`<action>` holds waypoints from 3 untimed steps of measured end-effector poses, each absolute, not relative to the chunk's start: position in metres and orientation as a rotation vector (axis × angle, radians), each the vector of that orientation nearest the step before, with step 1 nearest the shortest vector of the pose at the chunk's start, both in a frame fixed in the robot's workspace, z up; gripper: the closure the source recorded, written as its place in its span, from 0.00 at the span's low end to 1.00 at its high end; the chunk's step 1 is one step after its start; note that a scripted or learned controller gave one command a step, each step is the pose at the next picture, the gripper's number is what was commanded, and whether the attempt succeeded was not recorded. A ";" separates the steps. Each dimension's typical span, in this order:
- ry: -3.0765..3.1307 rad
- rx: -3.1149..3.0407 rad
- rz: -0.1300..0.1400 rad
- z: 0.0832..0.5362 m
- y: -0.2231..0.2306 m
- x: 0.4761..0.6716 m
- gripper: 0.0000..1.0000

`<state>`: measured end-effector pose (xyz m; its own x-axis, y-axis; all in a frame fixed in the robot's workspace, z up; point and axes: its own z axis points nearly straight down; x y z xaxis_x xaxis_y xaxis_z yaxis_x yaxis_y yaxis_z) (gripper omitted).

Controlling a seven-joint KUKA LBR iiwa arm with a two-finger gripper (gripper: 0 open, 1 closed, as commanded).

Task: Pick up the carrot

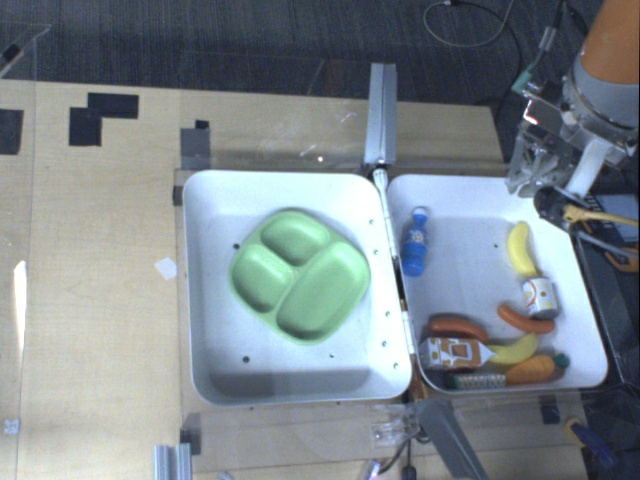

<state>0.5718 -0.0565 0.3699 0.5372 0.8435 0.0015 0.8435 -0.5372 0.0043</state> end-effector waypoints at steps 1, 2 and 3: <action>2.087 2.341 0.007 0.429 -0.056 0.621 1.00; 2.097 2.337 0.003 0.269 -0.029 0.631 1.00; 2.086 2.341 0.008 0.305 -0.084 0.670 1.00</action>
